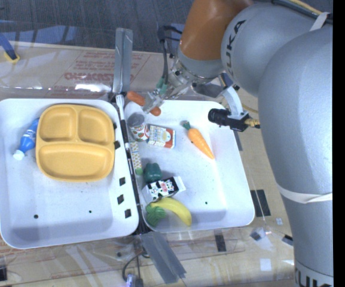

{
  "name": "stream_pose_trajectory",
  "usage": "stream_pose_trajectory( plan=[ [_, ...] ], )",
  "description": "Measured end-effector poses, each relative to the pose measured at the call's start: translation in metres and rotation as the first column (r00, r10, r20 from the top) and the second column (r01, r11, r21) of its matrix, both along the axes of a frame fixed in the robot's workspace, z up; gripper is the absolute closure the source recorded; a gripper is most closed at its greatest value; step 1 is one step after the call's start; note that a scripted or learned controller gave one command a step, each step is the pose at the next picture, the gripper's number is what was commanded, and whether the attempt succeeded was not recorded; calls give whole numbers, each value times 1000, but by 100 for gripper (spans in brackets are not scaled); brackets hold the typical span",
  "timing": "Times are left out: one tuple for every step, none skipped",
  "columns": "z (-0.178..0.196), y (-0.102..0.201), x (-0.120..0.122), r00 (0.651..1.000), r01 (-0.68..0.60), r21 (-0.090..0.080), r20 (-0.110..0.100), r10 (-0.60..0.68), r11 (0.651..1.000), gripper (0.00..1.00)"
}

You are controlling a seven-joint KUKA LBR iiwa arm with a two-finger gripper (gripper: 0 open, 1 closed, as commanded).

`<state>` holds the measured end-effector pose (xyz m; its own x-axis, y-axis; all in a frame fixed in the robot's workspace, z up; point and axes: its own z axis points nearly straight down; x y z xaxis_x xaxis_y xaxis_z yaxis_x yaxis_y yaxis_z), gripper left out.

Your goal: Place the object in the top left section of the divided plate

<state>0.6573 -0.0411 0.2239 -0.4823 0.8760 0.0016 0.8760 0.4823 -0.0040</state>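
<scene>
A yellow divided plate [75,142] lies in the left bin [17,220], with two small sections at its far side and one long section at its near side. All three sections are bare. My gripper [160,97] hangs over the far left corner of the right bin [232,208], beneath the orange wrist band. An orange object [135,98] lies right at the gripper's tip, by the bins' shared wall, and is partly hidden. I cannot see whether the gripper has hold of it.
A blue bottle [27,137] lies just left of the plate. The right bin holds a can [136,121], a juice carton [159,136], a carrot [198,140], a green pepper [152,172], a cow-print carton [162,188] and a banana [173,210].
</scene>
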Motion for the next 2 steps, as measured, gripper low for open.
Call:
stream_pose_trajectory(
  plan=[
    [1, 73, 0, 1000, -10, 0, 0, 10, 1000, 100],
    [-7, 138, -1, 995, 95, -1, 1, -95, 995, 100]
  ],
)
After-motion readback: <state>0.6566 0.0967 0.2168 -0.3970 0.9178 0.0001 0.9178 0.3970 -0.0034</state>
